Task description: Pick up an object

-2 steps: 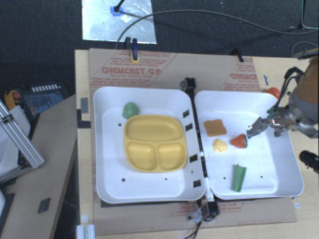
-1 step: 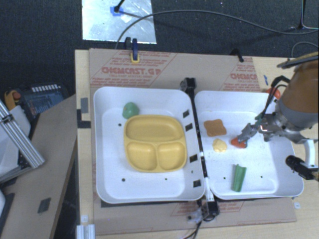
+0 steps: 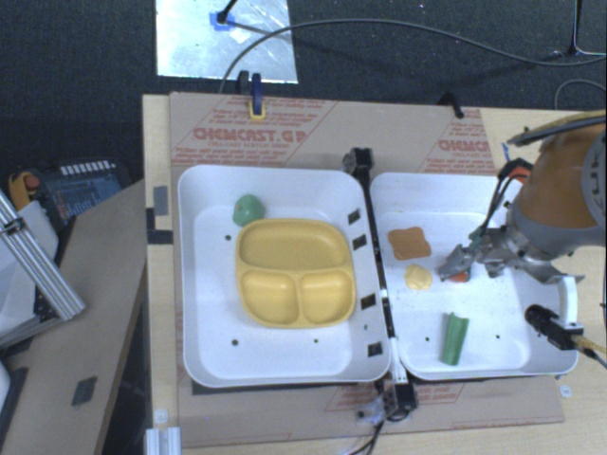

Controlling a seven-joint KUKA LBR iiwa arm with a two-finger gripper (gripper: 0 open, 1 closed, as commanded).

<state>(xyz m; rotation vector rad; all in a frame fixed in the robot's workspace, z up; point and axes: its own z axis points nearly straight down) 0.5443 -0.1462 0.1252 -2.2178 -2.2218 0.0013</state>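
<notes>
Far off to the claw's left, in the left bin (image 3: 204,282), a small green lump (image 3: 248,209) sits near the back wall, just touching the rear rim of a yellow tray (image 3: 295,272) with three compartments that lies flat in the middle of that bin. Past the black divider (image 3: 372,254) between the bins comes the right bin (image 3: 493,349), where the claw is working. A flat brown slice (image 3: 409,243) lies to the claw's left and a little farther back, and just in front of it a small yellow piece (image 3: 418,277) rests on the bin floor, close beside the claw's left. A green stick (image 3: 454,337) lies nearer the front wall, ahead of the claw and apart from it, pointing roughly front to back. The claw (image 3: 461,266) itself is low over the bin floor, its grey fingers angled down to the left, and something small and orange-red (image 3: 458,276) shows right at their tips; it may be pinched there, though from here I can't tell whether the fingers are gripping it or how wide they stand. The arm (image 3: 565,202) fills the right side, its orange band above the wrist.
</notes>
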